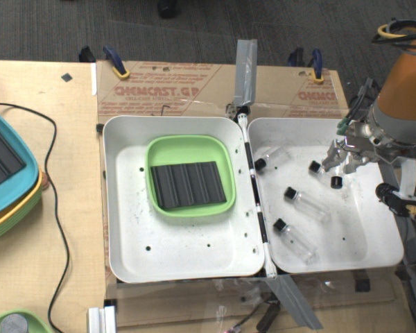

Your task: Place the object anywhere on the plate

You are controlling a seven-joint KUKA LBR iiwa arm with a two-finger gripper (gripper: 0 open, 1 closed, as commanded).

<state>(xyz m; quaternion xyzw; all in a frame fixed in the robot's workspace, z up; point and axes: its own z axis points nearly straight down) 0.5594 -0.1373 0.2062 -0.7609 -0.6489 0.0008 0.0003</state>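
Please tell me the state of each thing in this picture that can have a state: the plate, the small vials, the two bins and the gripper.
green plate: flat in the left bin, carrying a dark ribbed insert, no vial on it.
left bin: holds the plate.
right bin: holds the vials.
clear vials with black caps: lying on their sides, scattered.
gripper: low over the right bin's far right; grip unclear.

A robotics lab — clamped cardboard (pixel 215 89) under twin white bins (pixel 118 186), office-chair casters (pixel 168 7) on grey carpet (pixel 263 12)
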